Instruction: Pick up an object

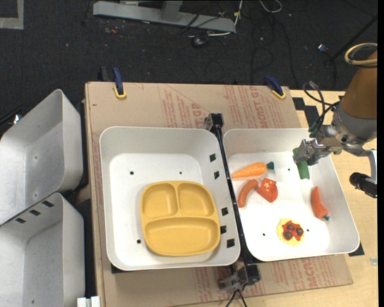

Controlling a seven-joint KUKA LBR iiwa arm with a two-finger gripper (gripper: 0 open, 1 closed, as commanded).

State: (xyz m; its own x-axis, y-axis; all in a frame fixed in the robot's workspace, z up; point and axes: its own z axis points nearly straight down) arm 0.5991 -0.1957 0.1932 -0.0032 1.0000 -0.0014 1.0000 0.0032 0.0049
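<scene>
Hovering gripper (306,157) over right bin (342,240)

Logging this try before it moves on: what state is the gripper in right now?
Gripper: over the right bin, with a green object at its tip; whether it is open, shut or gripping cannot be told.

dark speckled floor (54,54) runs across the top, with black cables (264,51) trailing over it and a grey metal bar (162,17) lying near the upper edge. below sits the bench top, a brown cardboard sheet (174,105) with red printing, held by two yellow-and-blue clamps (119,87) at its far edge. off to the left, two spare white bins (36,150) are stacked at a tilt. light is even and flat, no hard shadows. a strip of pale wood (366,282) shows at the lower right.
</scene>
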